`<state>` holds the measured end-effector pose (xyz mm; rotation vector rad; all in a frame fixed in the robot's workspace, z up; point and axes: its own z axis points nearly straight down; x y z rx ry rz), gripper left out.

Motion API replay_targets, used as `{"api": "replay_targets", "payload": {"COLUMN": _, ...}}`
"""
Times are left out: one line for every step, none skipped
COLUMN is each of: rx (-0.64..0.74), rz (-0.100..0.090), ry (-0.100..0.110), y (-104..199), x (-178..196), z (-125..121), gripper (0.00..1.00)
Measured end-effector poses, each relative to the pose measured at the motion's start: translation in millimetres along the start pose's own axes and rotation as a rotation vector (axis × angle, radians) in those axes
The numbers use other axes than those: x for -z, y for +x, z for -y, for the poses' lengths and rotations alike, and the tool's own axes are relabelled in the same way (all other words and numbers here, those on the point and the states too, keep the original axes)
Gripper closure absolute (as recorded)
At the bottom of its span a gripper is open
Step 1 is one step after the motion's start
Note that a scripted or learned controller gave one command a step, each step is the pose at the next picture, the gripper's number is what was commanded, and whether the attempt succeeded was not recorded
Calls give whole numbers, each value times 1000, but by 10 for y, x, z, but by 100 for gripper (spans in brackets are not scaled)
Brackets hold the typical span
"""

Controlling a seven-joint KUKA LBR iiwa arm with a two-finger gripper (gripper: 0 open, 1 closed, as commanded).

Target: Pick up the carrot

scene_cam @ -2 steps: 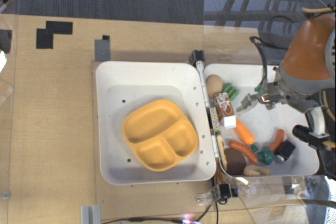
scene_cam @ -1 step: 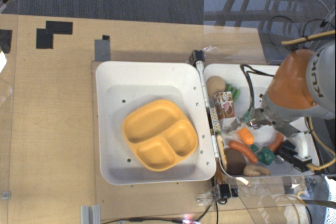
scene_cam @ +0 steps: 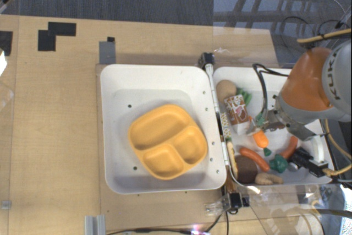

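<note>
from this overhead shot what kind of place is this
Probably a robotics lab test bench: a KUKA arm reaches over two white bins, toy food such as a carrot lies in one, and tripod feet stand on grey carpet.

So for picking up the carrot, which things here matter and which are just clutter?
Job:
carrot
gripper
right bin

Lying about:
yellow divided plate
left bin
sausage
snack packet
potato
green toy piece

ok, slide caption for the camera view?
Grey KUKA arm reaches into right white bin above small orange carrot; yellow divided plate in left bin.
</note>
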<state>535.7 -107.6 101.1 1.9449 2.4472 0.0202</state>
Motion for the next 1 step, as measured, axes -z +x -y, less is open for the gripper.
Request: {"api": "replay_targets", "payload": {"rx": -84, "rz": -4, "ry": 4, "y": 617, "x": 879, "z": -674, "gripper": 100}}
